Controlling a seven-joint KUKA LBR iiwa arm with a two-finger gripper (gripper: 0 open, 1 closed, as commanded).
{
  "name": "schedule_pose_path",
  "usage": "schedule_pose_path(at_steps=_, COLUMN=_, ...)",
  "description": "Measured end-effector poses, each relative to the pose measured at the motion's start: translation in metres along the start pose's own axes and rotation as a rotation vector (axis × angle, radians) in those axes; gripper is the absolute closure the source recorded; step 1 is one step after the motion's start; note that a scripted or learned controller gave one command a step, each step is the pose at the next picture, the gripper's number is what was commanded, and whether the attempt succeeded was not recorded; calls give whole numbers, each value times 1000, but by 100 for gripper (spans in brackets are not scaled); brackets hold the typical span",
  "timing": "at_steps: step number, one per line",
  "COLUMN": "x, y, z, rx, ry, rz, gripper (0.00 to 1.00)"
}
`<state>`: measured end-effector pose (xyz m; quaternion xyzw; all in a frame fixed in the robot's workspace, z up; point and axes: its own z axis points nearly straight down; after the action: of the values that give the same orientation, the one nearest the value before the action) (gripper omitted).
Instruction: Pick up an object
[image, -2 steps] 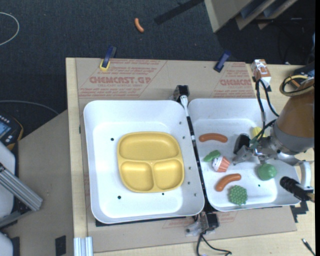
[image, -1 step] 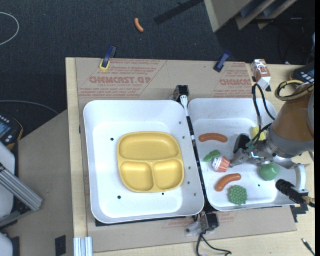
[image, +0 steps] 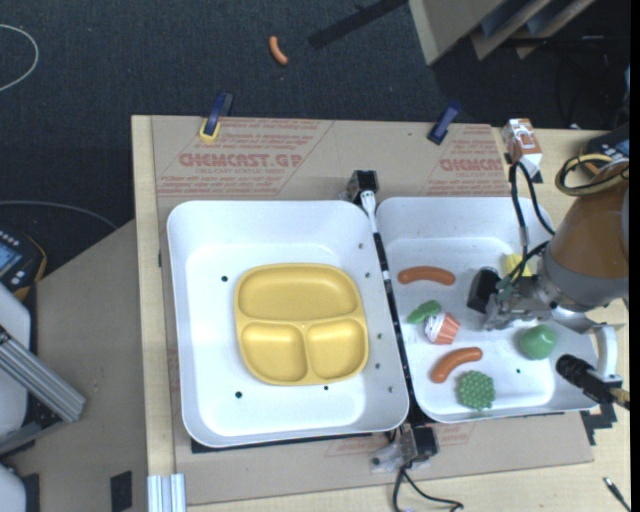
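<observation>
Camera view: gripper (image: 497, 305), finger state impossible to tell, hovers in the right bin (image: 440, 222) near a sausage (image: 455, 364), seemingly light, smooth, slippery; best pinched mid-length.

Red print on the brown cardboard sheet (image: 330, 150) covering the worktop, behind the left bin (image: 190, 300): "CHEMCAST G P", large letters, with smaller lines above and below too fine to read. Same red print repeats behind the right bin (image: 440, 215), partly cut off: "CHEMCAST". No other legible markings.
</observation>
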<state>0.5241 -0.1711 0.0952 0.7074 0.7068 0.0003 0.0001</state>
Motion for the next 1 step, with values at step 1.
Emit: schedule_pose_path(at_steps=1, x=-1, y=-1, z=-43, rx=-5, ry=-3, rz=-1, gripper=100)
